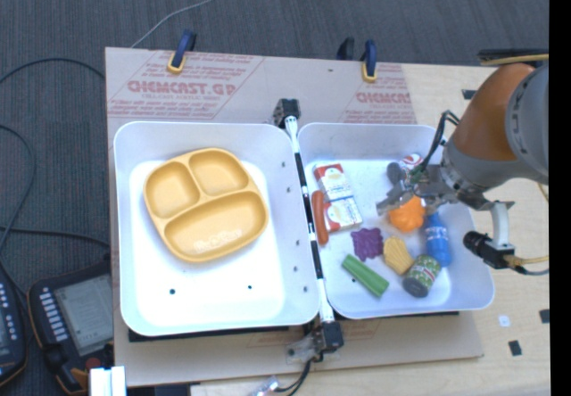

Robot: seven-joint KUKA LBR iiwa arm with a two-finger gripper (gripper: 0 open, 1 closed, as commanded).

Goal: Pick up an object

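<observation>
Whether the gripper (403,192) is open or closed I cannot tell; the orange fruit (407,217) just below it looks light, smooth and rounded, best pinched across its middle.

Two bins side by side on bench (134,82). Left bin (134,296): divided plate (206,203) toward rear left. Right bin (468,296): carton (337,196) at left wall; grapes (367,243), corn (397,254), bottle (437,243) in row mid-bin; can (421,276) at front; gripper (406,195) above fruit (408,217).
</observation>
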